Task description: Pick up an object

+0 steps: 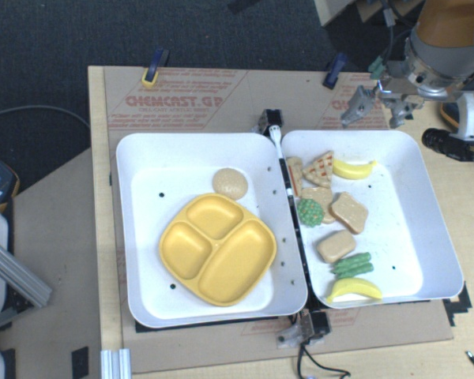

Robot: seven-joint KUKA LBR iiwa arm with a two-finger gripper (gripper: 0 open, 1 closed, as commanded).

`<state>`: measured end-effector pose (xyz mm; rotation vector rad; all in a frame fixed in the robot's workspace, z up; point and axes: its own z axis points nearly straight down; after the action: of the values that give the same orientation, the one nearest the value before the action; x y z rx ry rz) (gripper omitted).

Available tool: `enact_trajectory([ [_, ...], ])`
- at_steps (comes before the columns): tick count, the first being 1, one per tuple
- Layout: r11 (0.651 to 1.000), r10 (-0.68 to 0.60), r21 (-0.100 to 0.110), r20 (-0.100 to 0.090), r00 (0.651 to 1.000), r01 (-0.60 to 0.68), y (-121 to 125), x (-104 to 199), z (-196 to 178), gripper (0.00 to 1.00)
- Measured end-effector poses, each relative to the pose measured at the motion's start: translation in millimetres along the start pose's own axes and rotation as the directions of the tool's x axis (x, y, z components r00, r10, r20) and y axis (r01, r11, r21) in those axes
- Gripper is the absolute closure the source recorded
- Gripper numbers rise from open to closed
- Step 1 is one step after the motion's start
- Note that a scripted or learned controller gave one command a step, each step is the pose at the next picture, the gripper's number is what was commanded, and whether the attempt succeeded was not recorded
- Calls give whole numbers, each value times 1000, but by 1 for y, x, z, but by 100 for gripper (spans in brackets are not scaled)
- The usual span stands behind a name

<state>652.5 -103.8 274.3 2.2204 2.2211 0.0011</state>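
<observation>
White plastic bins sit side by side on a cardboard-topped bench [221, 93], clipped at the seam.

Camera view: the gripper [377, 106] hangs over the bench just past the far rim of the right bin [426, 212], above bare cardboard. Its two fingers [355, 109] are spread apart with nothing between them. Grey wrist and orange band rise out of the top right corner. Blue clamps [152, 68] hold the far edge of the board; cables trail behind the arm. Nothing lies between the gripper and the right bin's contents.

Left bin [134, 212]: a yellow three-compartment plate [217, 247], and a round beige cookie [231, 183] touching its far edge.

Right bin: toy food clustered toward the seam. Far end, a waffle wedge [320, 166] beside a banana [353, 167]. Middle, a green broccoli piece [309, 211], a toast slice [349, 212], and a tan bread roll [336, 245]. Near end, green beans [352, 264] touching a second banana [355, 290]. All pickable items rest on the bin floor, none lifted.
</observation>
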Motion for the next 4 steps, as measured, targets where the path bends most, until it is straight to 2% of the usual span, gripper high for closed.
enact_trajectory([
  [1, 1000, -1, -3, 1, 1000, 1, 1, 0, -11, 100],
  [2, 1000, -3, 9, -3, 1000, 3, -52, 56, 26, 100],
  [4, 1000, 0, -4, 0, 1000, 0, -48, 54, 4, 100],
])
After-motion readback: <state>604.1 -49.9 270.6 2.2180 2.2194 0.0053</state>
